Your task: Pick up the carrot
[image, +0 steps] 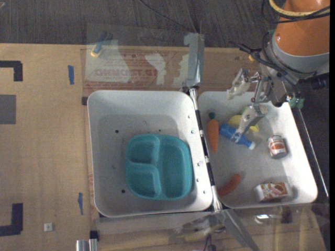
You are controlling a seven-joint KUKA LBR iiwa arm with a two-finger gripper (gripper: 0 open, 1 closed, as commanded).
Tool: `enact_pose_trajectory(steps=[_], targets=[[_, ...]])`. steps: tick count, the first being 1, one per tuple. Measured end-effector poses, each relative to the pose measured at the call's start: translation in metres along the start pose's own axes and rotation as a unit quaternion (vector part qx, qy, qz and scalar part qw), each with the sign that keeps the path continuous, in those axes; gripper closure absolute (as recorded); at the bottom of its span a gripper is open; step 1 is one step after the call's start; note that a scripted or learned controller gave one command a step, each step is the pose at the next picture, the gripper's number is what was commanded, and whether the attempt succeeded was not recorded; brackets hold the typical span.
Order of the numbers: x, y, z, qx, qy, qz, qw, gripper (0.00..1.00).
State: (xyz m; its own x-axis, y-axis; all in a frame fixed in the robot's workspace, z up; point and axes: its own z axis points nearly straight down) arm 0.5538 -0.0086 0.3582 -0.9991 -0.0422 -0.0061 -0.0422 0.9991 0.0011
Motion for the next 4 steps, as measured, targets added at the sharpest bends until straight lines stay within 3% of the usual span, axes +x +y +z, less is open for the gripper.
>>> enact_pose_trajectory(steps=[1, 2, 3, 4], targets=[[0.019, 0.021, 0.174, 0.0, 0.003, -0.014, 0.9999, 0.0], [-0.079, -0.015, 0.027, 0.0, 0.0, -0.011, 0.9999, 0.0], [-0.025, -0.003, 0.174, 0.0, 0.002, -0.041, 0.9992, 0.0], [0.032, -0.006, 0.116, 0.0, 0.003, -0.051, 0.9987, 0.0]])
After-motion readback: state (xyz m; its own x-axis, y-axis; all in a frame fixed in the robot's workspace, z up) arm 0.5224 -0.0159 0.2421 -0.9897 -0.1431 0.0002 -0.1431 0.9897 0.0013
